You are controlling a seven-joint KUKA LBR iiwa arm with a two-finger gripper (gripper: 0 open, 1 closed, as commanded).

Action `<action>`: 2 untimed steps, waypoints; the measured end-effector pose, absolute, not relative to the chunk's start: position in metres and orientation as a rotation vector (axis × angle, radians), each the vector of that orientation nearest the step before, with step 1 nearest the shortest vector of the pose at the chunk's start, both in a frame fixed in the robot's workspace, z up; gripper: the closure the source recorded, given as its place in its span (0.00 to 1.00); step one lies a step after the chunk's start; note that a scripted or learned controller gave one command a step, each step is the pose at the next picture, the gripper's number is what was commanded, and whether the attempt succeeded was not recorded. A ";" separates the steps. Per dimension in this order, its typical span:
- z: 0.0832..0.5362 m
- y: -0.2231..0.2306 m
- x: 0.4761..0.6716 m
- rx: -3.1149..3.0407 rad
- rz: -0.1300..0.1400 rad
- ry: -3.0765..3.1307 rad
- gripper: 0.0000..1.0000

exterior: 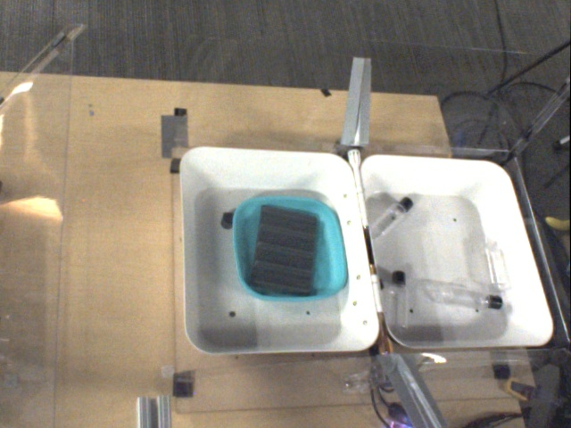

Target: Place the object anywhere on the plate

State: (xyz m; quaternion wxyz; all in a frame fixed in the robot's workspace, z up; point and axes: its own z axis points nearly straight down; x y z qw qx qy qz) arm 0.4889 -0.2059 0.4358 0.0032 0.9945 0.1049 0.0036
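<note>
A teal square plate (333,259) sits in the middle of the left white bin (201,266). A dark grey ridged block (285,246) lies flat on the plate, slightly tilted, and covers most of its middle. A small black piece (227,220) rests on the bin floor against the plate's left rim.
The right white bin (526,239) holds a few clear plastic tubes with black caps: one near its upper left (391,214), one along its lower middle (459,294), one by its right wall (495,266). A grey metal post (357,105) stands behind the bins.
</note>
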 end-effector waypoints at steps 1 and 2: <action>0.429 -0.204 0.625 3.120 0.012 0.331 0.00; 0.436 -0.205 0.560 3.120 0.011 0.339 0.00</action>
